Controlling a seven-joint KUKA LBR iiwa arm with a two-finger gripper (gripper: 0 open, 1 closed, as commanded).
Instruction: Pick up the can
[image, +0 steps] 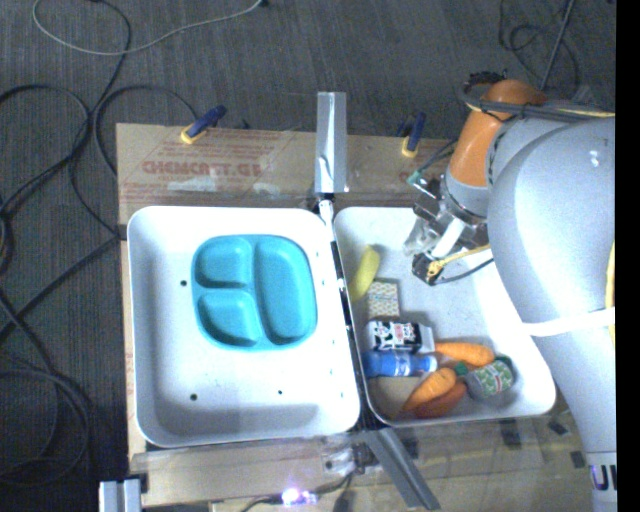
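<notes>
The arm (560, 250) holds the claw (432, 248), whose state cannot be determined, at approach stage above the right bin (520, 330); next, descend onto the can (490, 378) beside the carrots (450, 375).

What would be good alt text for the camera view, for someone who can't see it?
A grey robot arm reaches in from the right, its gripper above the right white bin, away from the can lying at the bin's near end beside two carrots, a bottle, a small carton and a banana. The left white bin holds a blue divided tray.
</notes>
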